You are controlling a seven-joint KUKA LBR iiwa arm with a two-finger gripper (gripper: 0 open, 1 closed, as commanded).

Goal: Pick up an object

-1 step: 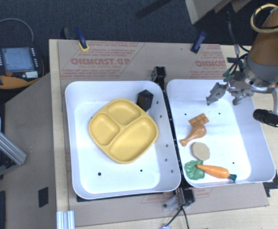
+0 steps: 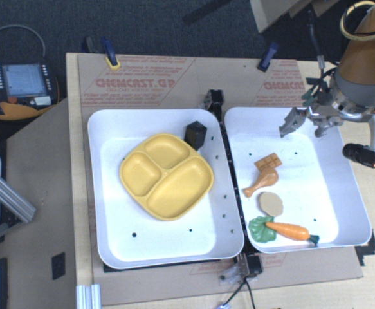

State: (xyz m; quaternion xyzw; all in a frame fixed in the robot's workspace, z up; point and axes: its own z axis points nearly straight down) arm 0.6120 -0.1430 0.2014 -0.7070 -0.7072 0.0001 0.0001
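Your gripper (image 2: 307,122) hangs over the far right part of the right bin (image 2: 341,192), with its two grey fingers (image 2: 291,122) spread apart and nothing between them. You can see the arm (image 2: 362,63) coming in from the right, its orange band just above the wrist. Nearer to you in that same bin lie the things you could pick. A brown waffle piece (image 2: 268,162) sits toward the middle, and a tan drumstick (image 2: 262,181) lies just near of it, touching or almost touching it. A round beige cookie (image 2: 271,204) lies just near of the drumstick. At the near edge you have a green leaf (image 2: 260,229) and an orange carrot (image 2: 291,231), the carrot's left end resting on or against the leaf. All of these are well apart from the gripper, which is above bare bin floor. In the left bin (image 2: 110,185) you see a yellow divided plate (image 2: 167,175) lying flat with three compartments, and a small black block (image 2: 195,134) just beyond its far right edge. Both bins rest on a brown board (image 2: 174,82) printed with red lettering. Off to the far left, beside the bench, a control pendant (image 2: 21,85) with a screen sits.
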